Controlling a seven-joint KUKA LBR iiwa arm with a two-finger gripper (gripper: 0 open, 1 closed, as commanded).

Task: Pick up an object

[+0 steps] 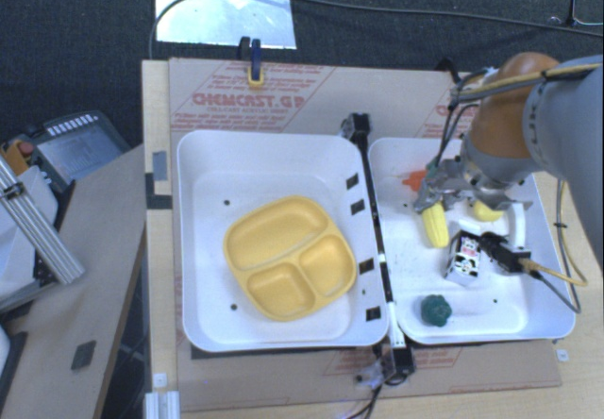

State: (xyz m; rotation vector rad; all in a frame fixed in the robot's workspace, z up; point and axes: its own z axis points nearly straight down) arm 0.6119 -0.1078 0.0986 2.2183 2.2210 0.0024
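Observation:
My gripper (436, 194) hangs low in the right bin (543, 313), near its back left part. Just below and in front of it lies a yellow corn cob (435, 226), its upper end touching or tucked under the gripper's tip. A small orange piece (412, 181) lies just left of the gripper. A yellow object (487, 211) peeks out under the wrist on the right. A black-and-white carton (462, 259) stands in front of the corn cob, and a dark green lump (435, 310) sits near the bin's front edge.
The left bin (208, 172) holds a yellow three-compartment plate (288, 257). A black divider with clips (370, 219) runs between the bins. The grey arm (557, 120) covers the right bin's back right corner, and a cable (528, 266) trails from the wrist.

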